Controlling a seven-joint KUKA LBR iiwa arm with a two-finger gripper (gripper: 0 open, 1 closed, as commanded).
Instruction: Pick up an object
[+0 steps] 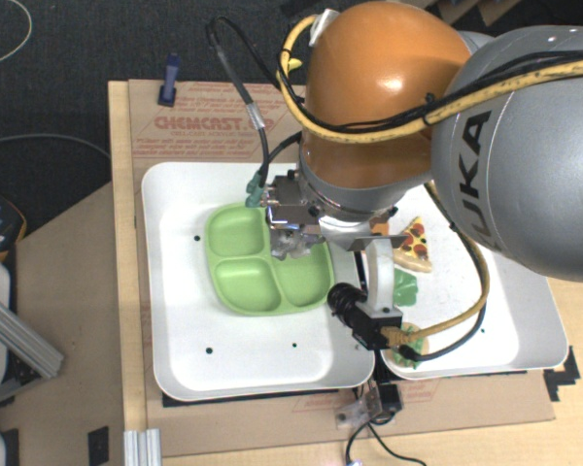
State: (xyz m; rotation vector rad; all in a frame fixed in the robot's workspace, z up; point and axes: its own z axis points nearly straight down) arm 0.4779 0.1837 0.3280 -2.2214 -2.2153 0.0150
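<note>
We found the green divided tray (257,263) lying in the left bin (175,260), toward its right wall, with the gripper (293,233) low over the tray's right rim. Whether it gripped anything we could not tell. We judged it might snag that rim, or miss the pizza-slice toy (415,245) in the right bin (525,328).

arm (525,153): grey, enters from frame right, fills upper right | orange band (384,66): upper centre, domed toward camera, black and yellow cables looped over it | wrist: pointing straight down at frame centre | gripper (291,236): under wrist, centre frame, mostly hidden by housing
</note>
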